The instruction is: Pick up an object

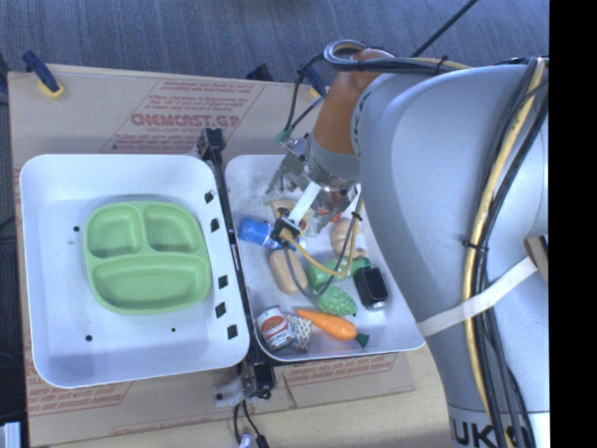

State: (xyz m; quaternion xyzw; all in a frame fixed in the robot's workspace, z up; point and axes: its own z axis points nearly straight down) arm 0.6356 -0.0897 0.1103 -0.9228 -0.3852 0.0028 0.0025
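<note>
- Pincer [310,205] is seen low in the right bin [248,192]; whether open or closed cannot be told.
- Blue object [253,231] is noted just below-left of it, long axis aimed toward the pincer.

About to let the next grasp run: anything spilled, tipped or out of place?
Nothing stands out. The green plate lies flat in the left bin. The carrot, blue piece and other toys sit crowded but inside the right bin, where the gripper reaches down.
</note>
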